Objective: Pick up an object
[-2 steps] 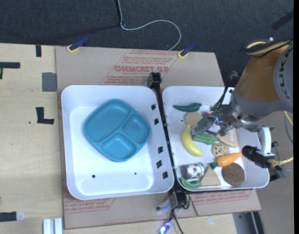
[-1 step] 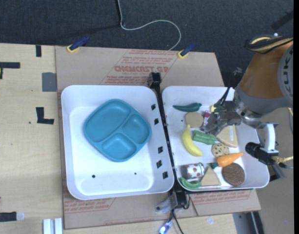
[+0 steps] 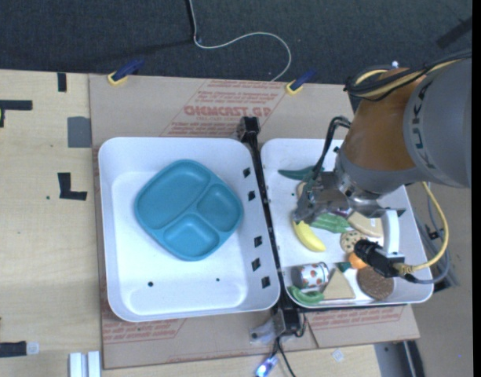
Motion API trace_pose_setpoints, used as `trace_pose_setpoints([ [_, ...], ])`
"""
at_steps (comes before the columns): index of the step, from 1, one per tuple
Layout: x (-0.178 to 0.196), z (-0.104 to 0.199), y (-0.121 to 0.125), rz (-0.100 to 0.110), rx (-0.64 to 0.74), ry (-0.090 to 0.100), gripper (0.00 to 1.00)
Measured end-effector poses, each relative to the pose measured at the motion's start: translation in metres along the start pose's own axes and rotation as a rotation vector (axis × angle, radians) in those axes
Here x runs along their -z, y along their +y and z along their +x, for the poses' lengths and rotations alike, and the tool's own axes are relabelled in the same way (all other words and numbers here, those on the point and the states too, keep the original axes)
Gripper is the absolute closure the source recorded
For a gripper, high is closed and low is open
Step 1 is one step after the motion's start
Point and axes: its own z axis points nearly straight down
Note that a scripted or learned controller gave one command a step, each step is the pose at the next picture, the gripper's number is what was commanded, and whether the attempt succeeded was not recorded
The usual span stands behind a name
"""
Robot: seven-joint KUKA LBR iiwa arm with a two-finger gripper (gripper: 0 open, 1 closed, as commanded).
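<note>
**Camera view: my gripper low in the right bin**

My gripper hangs just above the yellow banana in the right bin. Whether it is open I cannot tell. Nothing looks lifted; the pick remains.

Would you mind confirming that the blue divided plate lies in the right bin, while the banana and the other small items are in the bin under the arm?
Not quite: the camera view shows the blue divided plate in the left bin, not the right. The rest holds: the banana and the other small items lie in the right bin, under the arm.
</note>
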Motion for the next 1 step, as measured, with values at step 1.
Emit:
trace_pose_setpoints([
  [1, 0.1348, 0.0699, -0.0315, -0.015, 0.005, 0.001, 1.0],
])
